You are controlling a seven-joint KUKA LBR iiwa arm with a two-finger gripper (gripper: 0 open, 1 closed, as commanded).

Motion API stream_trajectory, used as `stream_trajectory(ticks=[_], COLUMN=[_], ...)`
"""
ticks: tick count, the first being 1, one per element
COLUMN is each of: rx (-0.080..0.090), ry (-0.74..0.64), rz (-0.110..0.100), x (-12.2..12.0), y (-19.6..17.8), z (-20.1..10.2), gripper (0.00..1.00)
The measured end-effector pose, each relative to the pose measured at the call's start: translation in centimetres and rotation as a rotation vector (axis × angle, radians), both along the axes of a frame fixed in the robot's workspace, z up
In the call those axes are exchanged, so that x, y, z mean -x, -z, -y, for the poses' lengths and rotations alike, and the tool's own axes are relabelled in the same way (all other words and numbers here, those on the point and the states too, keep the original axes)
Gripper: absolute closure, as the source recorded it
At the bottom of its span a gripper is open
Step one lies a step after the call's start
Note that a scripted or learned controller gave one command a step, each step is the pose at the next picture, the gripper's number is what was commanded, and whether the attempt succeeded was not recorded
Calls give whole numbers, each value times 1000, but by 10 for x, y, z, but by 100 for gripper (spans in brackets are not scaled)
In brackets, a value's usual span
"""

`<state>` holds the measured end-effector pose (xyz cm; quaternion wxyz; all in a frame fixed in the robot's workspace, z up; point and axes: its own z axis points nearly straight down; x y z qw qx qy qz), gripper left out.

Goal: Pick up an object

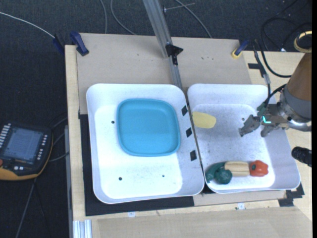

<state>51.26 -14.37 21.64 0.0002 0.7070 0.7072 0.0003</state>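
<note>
The gripper hangs over the right bin at the frame's right, fingers spread apart with nothing between them. Nearest candidate is the yellow piece against the bin's left wall, apart from the gripper; it looks small, light and smooth, so I'd pinch it across its narrow width. Along the lower edge lie a green lump, a tan stick and a red piece, touching in a row, harder to single out.
</note>
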Motion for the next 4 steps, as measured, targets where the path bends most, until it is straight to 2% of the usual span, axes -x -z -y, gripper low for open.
stream_trajectory(ticks=[1,4], rx=[0,-1], ry=[0,0], rz=[0,-3], x=[0,10], y=[0,122], z=[0,-6], gripper=[0,0])
